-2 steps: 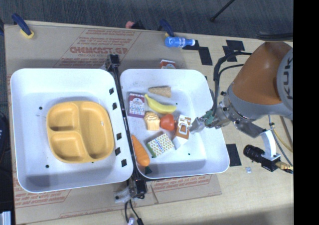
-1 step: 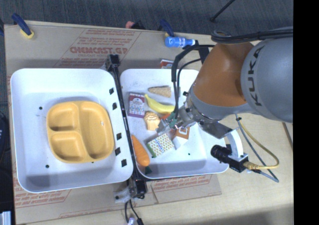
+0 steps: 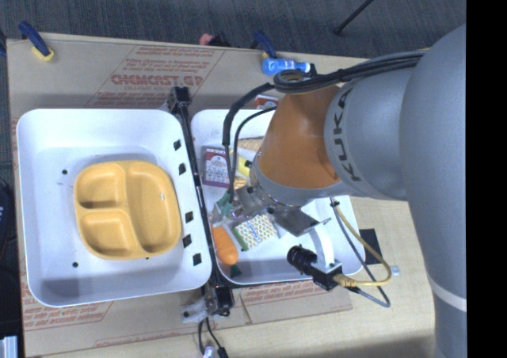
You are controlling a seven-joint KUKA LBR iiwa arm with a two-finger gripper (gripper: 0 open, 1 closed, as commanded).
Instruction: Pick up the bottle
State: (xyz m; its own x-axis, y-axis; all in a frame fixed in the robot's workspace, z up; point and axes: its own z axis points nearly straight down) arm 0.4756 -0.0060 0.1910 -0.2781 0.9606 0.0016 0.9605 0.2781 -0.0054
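The arm (image 3: 333, 135) reaches low into the right bin (image 3: 207, 128), its claw (image 3: 242, 207) hidden so I cannot tell its grip, among packets where I can't pick out any bottle.

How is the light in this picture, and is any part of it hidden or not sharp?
Camera view: soft, even light, no strong glare; faint shadows lie inside the left white bin around the yellow sectioned plastic tray; the large grey and orange arm covers most of the right white bin.
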